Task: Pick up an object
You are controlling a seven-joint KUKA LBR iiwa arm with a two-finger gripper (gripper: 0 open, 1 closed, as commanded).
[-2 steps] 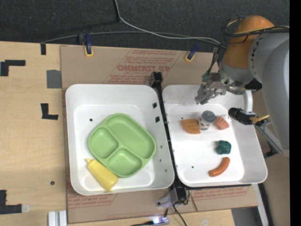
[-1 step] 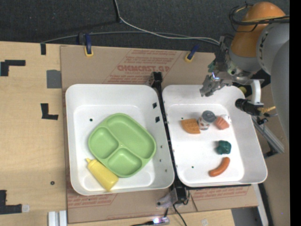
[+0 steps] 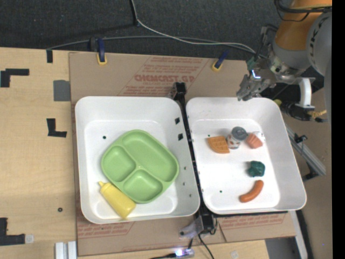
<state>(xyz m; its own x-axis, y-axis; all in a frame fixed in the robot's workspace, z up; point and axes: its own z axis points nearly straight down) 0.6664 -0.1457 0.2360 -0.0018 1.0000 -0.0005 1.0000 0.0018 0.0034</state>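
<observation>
Camera view from above shows the gripper (image 3: pixel 248 92) hanging over the far rim of the right bin (image 3: pixel 289 196), its fingers a little parted with nothing between them. Any of the small toys in that bin would do for the pick. From here I'd say the easiest choice is the orange sausage (image 3: pixel 252 191) near the bin's front edge or the dark green lump (image 3: pixel 256 169) just behind it, since each lies apart from its neighbours. The arm should come straight down over the sausage with the fingers set across its narrow width, not along its length. The cluster further back looks trickier: an orange waffle-like piece (image 3: pixel 218 144), a small grey-lidded jar (image 3: pixel 236 136) and an orange-and-white piece (image 3: pixel 254 140) sit close together, so fingers could nudge a neighbour. Counting: two white bins, five small items in the right one, and in the left bin (image 3: pixel 86 112) one green divided plate (image 3: pixel 140 166) and one yellow squeeze bottle (image 3: pixel 116 199) touching its near edge.
</observation>
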